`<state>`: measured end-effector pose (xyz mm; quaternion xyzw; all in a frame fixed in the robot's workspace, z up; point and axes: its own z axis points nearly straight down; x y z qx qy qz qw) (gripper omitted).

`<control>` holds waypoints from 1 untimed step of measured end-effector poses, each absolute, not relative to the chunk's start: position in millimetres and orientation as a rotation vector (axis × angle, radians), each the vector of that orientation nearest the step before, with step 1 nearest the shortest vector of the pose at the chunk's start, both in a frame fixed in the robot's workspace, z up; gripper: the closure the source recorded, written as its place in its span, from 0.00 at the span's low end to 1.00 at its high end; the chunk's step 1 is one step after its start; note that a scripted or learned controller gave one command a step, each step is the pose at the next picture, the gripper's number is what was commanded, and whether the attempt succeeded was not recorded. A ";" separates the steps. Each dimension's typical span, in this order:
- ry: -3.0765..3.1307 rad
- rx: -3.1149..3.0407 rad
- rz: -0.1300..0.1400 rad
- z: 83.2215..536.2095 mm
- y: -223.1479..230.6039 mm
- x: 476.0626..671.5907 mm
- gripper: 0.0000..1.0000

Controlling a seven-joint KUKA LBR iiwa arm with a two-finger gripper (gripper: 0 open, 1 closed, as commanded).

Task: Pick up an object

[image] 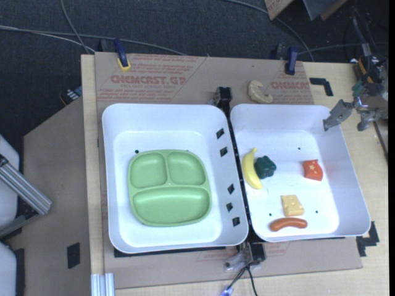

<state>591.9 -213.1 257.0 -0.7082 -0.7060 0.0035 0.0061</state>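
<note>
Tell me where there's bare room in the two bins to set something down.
Right bin: its back half, above the strawberry and banana, is bare. Its front is crowded with cheese and sausage. Left bin: the green tray takes the middle, leaving a bare strip behind it.

Lying in the right bin (345, 184): banana (250, 170) touching a green piece (265, 166) near the left wall, strawberry (313, 170), cheese (292, 204), sausage (288, 224). Sitting in the left bin (117, 184): green tray (169, 187).

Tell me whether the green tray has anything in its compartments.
Empty. The green tray lies flat in the left bin, and all three of its compartments show bare green plastic.
</note>
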 end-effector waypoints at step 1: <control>-2.222 -2.221 0.000 264.9 -212.2 594.4 0.00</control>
